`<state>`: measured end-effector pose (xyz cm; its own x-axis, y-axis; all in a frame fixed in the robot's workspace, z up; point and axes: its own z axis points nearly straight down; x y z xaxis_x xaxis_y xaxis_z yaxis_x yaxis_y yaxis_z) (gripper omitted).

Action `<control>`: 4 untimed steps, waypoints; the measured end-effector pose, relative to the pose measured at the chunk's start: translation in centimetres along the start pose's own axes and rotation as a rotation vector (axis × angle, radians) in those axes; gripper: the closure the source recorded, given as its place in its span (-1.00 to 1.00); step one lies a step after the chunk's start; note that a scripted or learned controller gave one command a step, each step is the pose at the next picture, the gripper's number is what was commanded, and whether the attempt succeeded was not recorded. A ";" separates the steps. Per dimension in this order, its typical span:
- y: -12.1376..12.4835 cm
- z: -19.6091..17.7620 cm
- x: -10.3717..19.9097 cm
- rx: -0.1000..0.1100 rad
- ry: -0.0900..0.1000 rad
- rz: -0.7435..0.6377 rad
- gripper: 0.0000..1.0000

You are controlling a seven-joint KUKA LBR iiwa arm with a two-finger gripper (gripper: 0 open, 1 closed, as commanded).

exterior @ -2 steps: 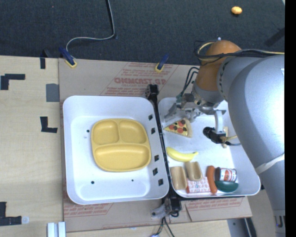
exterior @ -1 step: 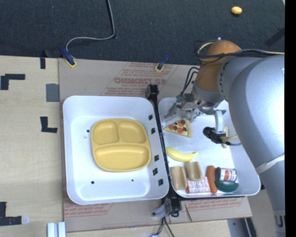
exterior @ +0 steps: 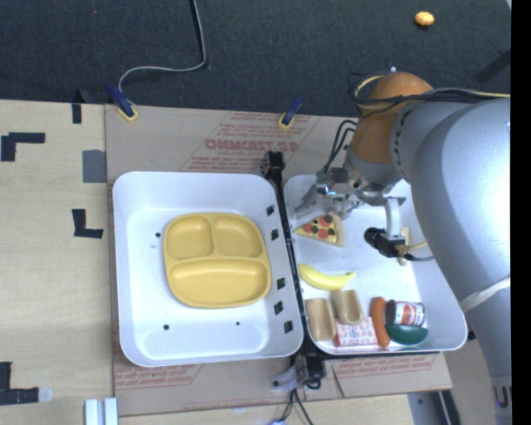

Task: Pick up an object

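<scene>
Pincer (exterior: 325, 199) hovers over the right bin (exterior: 440, 328); its opening cannot be told. Pizza slice (exterior: 322, 229) lies just below it, long axis crosswise.

From my remote seat I see dark blue-black carpeted floor (exterior: 249, 41) along the top, with a thin pale cable (exterior: 178, 62) looping over it and a small orange ball (exterior: 424, 18) lying near the right. Below it is a light wooden benchtop (exterior: 50, 274) marked with black tape pieces (exterior: 83, 226), covered in part by a flat brown cardboard sheet (exterior: 199, 141) printed in red.
</scene>
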<state>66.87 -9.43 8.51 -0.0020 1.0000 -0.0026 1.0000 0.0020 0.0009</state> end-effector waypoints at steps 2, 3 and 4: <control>0.0 0.0 -0.1 0.000 0.000 0.002 -1.00; 0.0 0.0 -0.1 0.000 0.000 0.000 -1.00; 0.0 0.0 -0.2 0.000 0.001 0.000 -1.00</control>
<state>66.87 -9.59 8.51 -0.0024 1.0000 -0.0018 1.0000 0.0024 0.0010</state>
